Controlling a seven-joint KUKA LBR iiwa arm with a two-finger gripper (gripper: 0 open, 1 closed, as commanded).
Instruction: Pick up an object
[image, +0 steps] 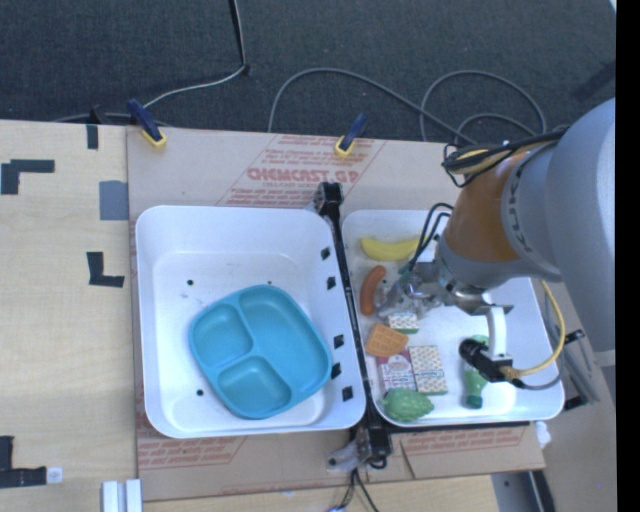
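We see our arm (575, 190) as a thick, rounded body in smooth pale grey, its upper casing broad and slightly glossy. Above the wrist runs a wide orange band (478, 215), duller toward its lower edge. Below the band our wrist narrows into a darker grey collar. Thin black and yellow cables (480, 155) loop along the band's upper side, and another yellow cable (545, 365) curves near the lower right. Our tool (408, 292) is a compact cluster of metallic grey parts, too small and blurred for finer detail.
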